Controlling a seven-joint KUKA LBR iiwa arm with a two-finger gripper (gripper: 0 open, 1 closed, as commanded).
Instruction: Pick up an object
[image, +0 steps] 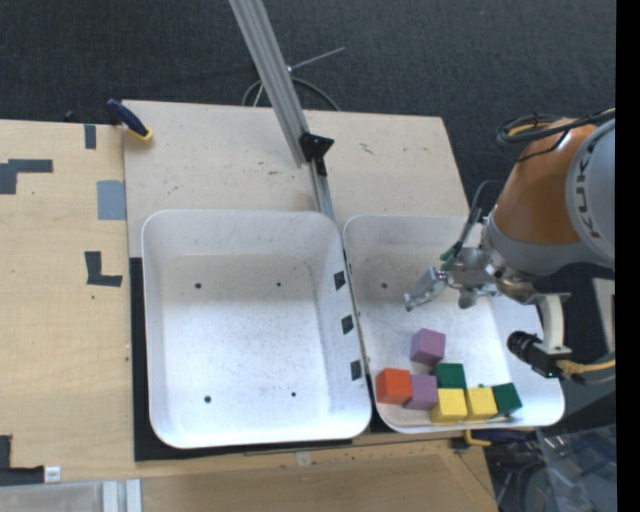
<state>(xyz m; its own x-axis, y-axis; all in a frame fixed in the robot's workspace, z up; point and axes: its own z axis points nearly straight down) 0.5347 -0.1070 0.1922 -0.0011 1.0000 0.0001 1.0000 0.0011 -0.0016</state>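
Note:
Several small blocks lie in the near part of the right bin (400, 245). A purple block (428, 346) sits alone, a little farther back than the rest. In front of it, an orange block (394, 385), a second purple block (423, 391), a dark green block (450, 376), two yellow blocks (451, 404) and another green block (506, 397) crowd along the front wall. My gripper (425, 287) hangs over the middle of the right bin, up and slightly left of the lone purple block. It looks open, with nothing between its fingers.
The left bin (160, 250) stands beside the right one, sharing a raised divider (345, 300). A slanted metal pole (285, 90) rises behind the bins. The grey and orange arm (545, 210) covers the right bin's right side.

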